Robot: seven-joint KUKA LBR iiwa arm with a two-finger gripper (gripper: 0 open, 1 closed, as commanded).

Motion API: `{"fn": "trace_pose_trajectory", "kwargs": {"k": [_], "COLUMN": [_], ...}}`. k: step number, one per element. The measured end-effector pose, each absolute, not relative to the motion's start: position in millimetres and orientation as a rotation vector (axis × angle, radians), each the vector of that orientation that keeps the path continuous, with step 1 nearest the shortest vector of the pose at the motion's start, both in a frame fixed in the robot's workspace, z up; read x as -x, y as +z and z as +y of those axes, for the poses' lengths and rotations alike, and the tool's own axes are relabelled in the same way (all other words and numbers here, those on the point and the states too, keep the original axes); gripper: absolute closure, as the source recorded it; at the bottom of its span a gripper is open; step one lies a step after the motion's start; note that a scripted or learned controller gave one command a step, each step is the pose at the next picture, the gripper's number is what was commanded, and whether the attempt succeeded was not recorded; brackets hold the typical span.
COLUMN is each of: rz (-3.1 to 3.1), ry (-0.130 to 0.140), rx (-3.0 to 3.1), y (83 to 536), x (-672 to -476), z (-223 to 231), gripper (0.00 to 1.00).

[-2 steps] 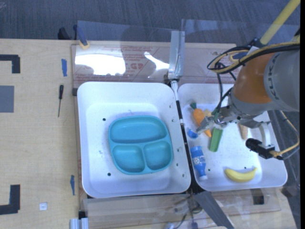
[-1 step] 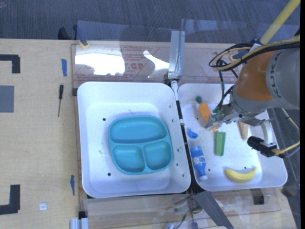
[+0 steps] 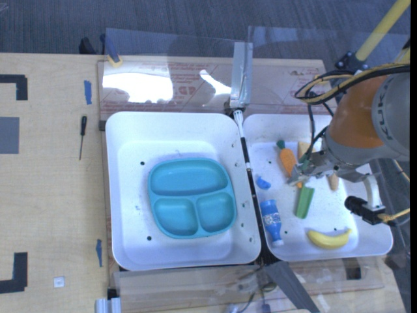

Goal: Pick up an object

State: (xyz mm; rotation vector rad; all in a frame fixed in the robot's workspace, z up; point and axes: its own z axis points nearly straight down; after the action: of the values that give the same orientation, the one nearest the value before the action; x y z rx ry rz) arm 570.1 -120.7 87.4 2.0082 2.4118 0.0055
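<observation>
Gripper low in right bin beside orange carrot and green block; grip state unresolved; carrot likely light, stiff, smooth plastic — take hold across its mid-body.

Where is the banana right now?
The banana lies in the right bin, near its front edge, just below the green block and right of the blue tube.

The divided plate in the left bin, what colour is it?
Light blue, a turquoise shade; the divided plate shows plainly in the camera view.
</observation>
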Motion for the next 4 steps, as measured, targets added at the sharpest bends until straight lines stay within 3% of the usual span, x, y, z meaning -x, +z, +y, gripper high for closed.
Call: {"fn": "trace_pose_trajectory", "kwargs": {"k": [1,2,3,4], "rz": [2.420,2.325,2.149,2.146], "ry": [0.008,0.000,0.002,0.001], "rx": [-1.980,-2.117,-2.291,-2.293], "y": [214,189,184,184], "x": [-603.1,-545.4,-565.6,-565.5], "z": [-184,-123,-68,-70], "gripper": [1.00,1.00,1.00,0.00]}}
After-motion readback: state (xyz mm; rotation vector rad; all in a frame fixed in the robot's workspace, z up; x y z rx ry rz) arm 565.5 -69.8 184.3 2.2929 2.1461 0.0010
